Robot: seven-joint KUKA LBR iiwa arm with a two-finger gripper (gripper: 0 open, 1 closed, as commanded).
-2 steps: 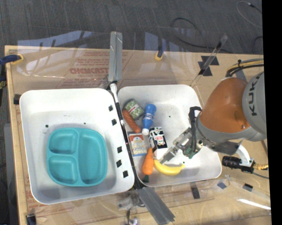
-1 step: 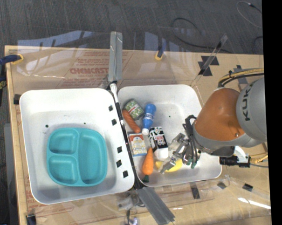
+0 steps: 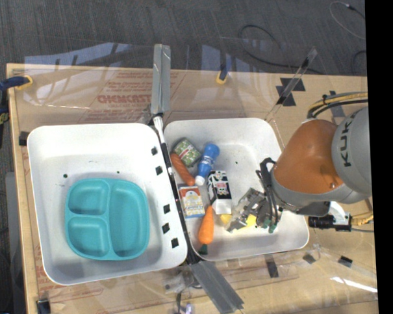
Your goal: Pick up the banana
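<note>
Banana (image 3: 246, 217) lies beneath claw (image 3: 249, 208); arm (image 3: 352, 153) reads "KU".

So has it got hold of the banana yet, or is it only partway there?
Partway. The gripper is down in the right bin, right at something yellow, likely the banana. Whether its fingers have closed on it is too cluttered to tell. The banana is low in the bin, so lifting it out is what's left.
</note>
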